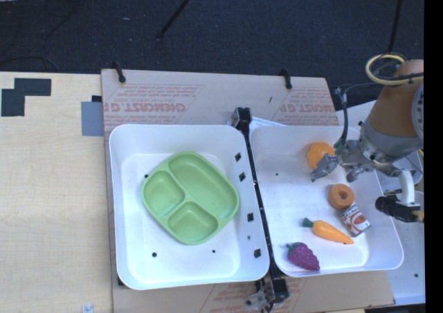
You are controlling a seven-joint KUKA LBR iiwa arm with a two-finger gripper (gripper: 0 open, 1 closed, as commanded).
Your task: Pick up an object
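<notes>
Right bin (387,256) held an orange ball (320,153) at top by the gripper (335,163), a doughnut (340,196) mid, small can (354,220) tilted beside it, carrot (329,231) flat, purple grapes (303,255) nr front edge.

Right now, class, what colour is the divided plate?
Light green plate, seen in the camera view.

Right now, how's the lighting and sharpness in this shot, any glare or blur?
Camera view: even light, soft shadows; the white bins look bright, slightly washed out; overall soft focus, label on the small can unreadable; the floor beyond the bench is dark.
</notes>
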